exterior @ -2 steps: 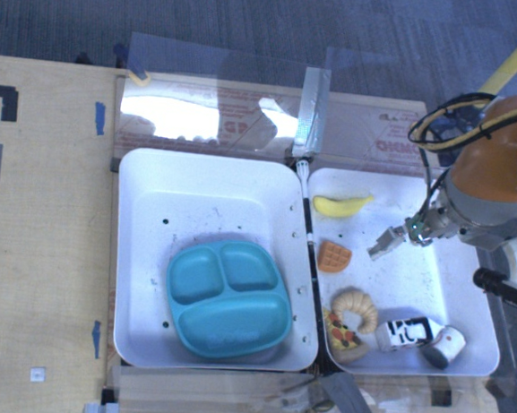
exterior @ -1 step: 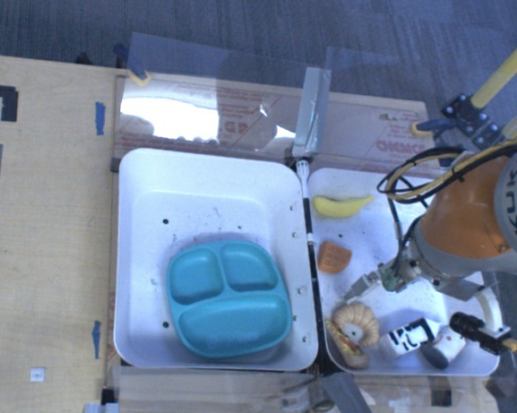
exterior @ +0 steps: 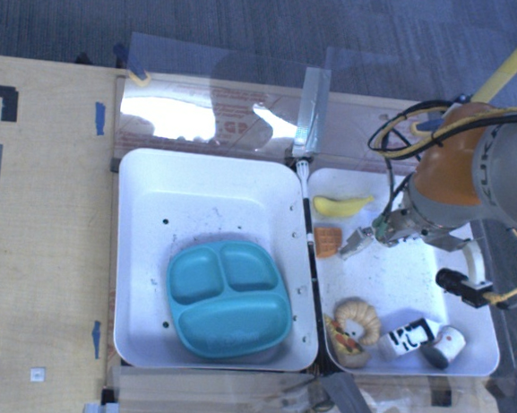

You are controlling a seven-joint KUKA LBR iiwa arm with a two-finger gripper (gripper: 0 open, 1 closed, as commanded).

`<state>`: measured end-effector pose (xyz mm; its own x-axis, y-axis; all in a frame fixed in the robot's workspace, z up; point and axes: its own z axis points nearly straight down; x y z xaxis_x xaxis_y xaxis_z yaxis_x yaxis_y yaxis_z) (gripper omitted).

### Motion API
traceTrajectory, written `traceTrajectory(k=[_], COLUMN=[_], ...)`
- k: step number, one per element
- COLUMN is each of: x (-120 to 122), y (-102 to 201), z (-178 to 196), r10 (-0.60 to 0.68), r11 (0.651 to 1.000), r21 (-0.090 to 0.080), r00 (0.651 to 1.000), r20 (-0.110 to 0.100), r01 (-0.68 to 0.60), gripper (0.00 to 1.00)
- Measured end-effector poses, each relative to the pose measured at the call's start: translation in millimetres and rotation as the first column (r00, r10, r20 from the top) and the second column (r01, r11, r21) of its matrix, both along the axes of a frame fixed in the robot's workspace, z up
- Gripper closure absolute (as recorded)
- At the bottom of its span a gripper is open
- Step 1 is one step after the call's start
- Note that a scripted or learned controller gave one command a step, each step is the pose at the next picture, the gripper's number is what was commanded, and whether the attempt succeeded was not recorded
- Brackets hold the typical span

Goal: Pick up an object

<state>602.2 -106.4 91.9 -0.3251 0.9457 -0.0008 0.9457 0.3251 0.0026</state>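
- A teal three-compartment tray (exterior: pixel 228 299), smooth and round-cornered, is being kept in the left bin (exterior: pixel 143 191), with bare floor left above it.
- In the right bin (exterior: pixel 484 356), an orange block (exterior: pixel 327 241) and a curved yellow banana (exterior: pixel 341 204) are being crowded against the dividing wall.
- The gripper (exterior: pixel 360 241) is being held just beside the block; its finger state cannot be told.
- A ridged tan toy (exterior: pixel 354 325) and a black-and-white object (exterior: pixel 412 335) are being kept near the front rim.

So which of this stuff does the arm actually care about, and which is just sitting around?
Job-related, in the right white bin near the gripper:
yellow banana
small orange block
tan shell-like toy
black-and-white toy

Lying about:
teal divided plastic plate in the left white bin
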Motion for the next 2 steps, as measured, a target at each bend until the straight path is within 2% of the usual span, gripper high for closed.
traceTrajectory(k=[1,2], x=[51.7,54.2], y=[2.2,3.2], z=[-5.1,8.5], r10=[0.001,0.004], r11=[1.000,1.000], r21=[-0.001,-0.003], r00=[1.000,1.000], r20=[0.002,0.010], r01=[-0.001,-0.004], gripper=[0.00,1.00])
